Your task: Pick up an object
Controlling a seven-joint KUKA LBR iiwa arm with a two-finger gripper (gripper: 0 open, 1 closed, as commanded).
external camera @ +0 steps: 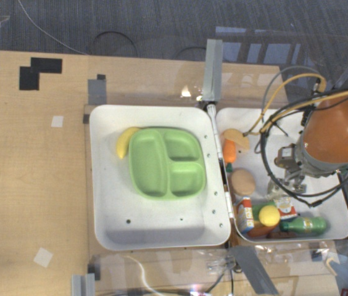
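The right bin (345, 217) holds several small objects. A tan egg-shaped piece (243, 181) lies at its left side, with an orange carrot-like piece (229, 151) and a tan flat piece (237, 139) behind it. Along the front wall sit a yellow lemon (269, 215), a green bottle (304, 226), a small red-and-white bottle (245, 214) and a red-and-white packet (285, 209). My gripper (289, 184) hangs low over the middle of this bin, just behind the lemon and the packet, under the orange wrist band (337, 134) and black cables.
The left bin (109, 227) carries a green divided plate (165, 163) with a yellow banana (123, 142) tucked at its back left edge. A metal divider post (211, 73) stands between the bins at the back. Tan bench surface spreads to the left.
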